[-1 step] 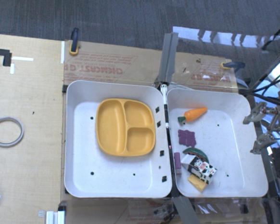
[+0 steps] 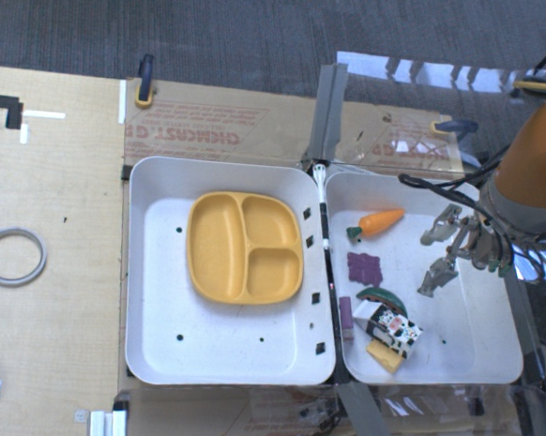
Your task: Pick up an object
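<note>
Gripper (image 2: pixel 440 253) over the right bin (image 2: pixel 488 356), fingers spread, nothing between them.
Toy carrot (image 2: pixel 382 222) sits just left of it, not touching.

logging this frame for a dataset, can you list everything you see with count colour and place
bins: 2, white, side by side on the bench
divided plate: 1, yellow, in the left bin
toy carrot: 1, orange with green top, upper left of the right bin
purple piece: 1, purple, right bin below the carrot
small toy pile: 1 cluster, green, black-and-white and yellow, lower left of the right bin
tape roll: 1, grey, on the bench left of the bins
clamp: 1, blue and orange, behind the left bin
arm: 1, orange band, from the right
gripper: 1, grey, above the right bin, holding nothing
</note>
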`<state>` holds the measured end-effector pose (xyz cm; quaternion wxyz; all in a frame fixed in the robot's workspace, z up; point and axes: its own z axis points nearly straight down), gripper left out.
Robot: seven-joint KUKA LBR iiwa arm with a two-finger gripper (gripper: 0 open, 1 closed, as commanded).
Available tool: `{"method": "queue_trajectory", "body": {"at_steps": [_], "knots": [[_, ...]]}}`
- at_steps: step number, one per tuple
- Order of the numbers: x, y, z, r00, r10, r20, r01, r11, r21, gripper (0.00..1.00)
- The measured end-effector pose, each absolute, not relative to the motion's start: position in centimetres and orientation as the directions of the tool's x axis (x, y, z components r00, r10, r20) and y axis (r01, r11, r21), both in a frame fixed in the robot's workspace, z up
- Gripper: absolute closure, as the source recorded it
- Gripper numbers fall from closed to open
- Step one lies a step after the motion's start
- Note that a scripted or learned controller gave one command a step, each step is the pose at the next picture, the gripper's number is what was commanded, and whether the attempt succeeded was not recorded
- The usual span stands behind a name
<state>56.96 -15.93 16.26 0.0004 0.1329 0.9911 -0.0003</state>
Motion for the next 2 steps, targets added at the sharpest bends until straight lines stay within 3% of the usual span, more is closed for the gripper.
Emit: {"method": "queue_trajectory", "body": {"at_steps": [1, 2], "knots": [[63.0, -14.3, 12.6, -0.894, 0.447, -0.003, 0.447, 0.894, 0.000, 0.00], [65.0, -10.5, 9.4, -0.787, 0.617, -0.005, 0.617, 0.787, 0.001, 0.00]]}}
